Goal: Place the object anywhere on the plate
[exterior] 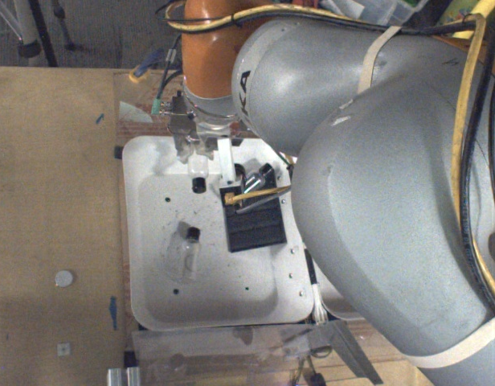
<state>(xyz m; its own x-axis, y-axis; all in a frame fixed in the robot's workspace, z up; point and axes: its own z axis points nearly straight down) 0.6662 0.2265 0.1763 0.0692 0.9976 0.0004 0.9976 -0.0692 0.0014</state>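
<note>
I see no plate; gripper (206, 166) over bin (151, 296), grip state indiscernible, clear bottle (186, 248) lying loose — placing undone.

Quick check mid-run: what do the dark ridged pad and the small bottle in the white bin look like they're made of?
Dark ridged pad: looks like matte black rubber or foam, with parallel grooves and no shine.
Small bottle: seems clear glossy plastic or glass, since the bin shows through it; its cap is dark.
</note>
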